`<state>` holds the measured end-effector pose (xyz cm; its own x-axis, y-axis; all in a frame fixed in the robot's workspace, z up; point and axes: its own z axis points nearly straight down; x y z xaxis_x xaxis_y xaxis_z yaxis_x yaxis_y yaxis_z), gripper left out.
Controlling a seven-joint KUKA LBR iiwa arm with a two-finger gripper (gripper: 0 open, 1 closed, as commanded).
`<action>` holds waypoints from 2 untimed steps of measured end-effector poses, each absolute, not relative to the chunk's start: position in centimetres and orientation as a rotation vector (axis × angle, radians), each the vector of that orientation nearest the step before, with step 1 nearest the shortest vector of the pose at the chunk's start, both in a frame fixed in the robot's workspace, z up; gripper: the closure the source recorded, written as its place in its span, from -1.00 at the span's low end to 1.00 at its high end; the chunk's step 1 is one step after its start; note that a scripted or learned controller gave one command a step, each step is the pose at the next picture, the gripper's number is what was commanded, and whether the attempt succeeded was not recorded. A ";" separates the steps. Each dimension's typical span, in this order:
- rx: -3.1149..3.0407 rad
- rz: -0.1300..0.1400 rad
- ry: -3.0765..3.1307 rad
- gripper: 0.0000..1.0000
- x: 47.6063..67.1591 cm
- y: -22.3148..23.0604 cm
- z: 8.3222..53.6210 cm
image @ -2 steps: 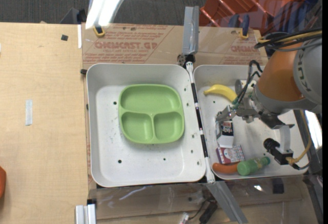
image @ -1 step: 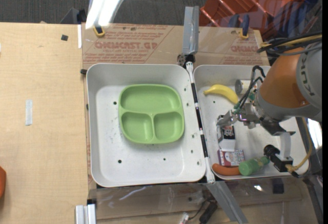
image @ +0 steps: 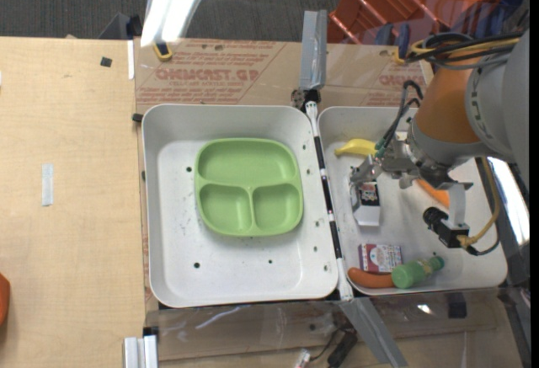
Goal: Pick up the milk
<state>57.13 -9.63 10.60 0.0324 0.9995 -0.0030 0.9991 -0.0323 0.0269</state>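
Observation:
The milk [image: 369,208] is a small white carton with a dark patch on its upper face, standing in the left part of the right bin [image: 497,274]. My gripper [image: 367,178] is right over the carton's top end, low in the bin and reaching in from the right. The carton's top is partly covered by the gripper. The view does not show whether the carton is held.
A yellow banana [image: 354,147] lies just behind the gripper. A red box [image: 380,257], a sausage [image: 369,278] and a green bottle [image: 416,272] lie along the right bin's front. An orange piece [image: 434,191] sits under the wrist. The left bin [image: 168,274] holds a green divided plate [image: 249,186].

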 end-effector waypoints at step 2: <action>2.260 0.039 2.130 -1.00 50.6 -9.6 10.6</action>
